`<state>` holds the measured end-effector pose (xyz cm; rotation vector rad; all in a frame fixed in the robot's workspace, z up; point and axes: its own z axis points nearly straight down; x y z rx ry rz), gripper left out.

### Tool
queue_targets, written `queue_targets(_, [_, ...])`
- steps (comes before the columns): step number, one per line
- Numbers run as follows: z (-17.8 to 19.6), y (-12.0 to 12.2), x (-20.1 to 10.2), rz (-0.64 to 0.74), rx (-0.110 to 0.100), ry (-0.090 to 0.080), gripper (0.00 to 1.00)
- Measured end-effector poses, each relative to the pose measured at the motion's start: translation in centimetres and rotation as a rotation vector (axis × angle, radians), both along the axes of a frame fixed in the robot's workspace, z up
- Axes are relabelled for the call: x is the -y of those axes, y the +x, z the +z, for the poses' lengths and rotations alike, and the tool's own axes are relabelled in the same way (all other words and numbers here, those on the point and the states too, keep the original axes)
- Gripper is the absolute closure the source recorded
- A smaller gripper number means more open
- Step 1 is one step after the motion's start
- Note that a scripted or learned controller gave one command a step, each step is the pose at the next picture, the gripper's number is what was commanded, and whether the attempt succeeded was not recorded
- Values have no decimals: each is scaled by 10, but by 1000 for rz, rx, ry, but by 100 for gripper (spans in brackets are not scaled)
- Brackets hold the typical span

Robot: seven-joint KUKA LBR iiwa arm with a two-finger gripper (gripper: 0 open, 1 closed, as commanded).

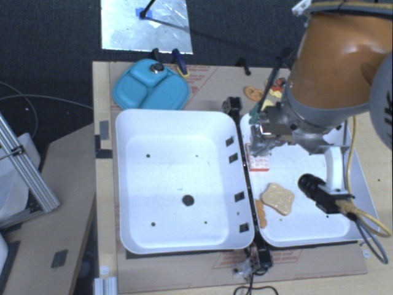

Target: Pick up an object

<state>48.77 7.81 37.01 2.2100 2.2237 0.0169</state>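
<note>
Lying flat toward the front of the right bin, one of two shallow, smooth white bins: one tan, speckled, toast-shaped slab, set askew, with one thin orange strip just beside it, long axis along the bin's left wall. Hanging over that bin's back left corner, above one red-and-white scrap: metal claw, opening and hold impossible to tell. Resting in the left bin: one small dark round disc.

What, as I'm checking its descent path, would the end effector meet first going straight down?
Likely the small red-and-white item on the right bin floor beneath the end effector; depth is unclear, so it could touch bare floor beside it.
</note>
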Motion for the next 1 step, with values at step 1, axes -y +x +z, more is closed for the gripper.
queue_targets(1, [42, -1, 37, -8, -5, -3, 100])
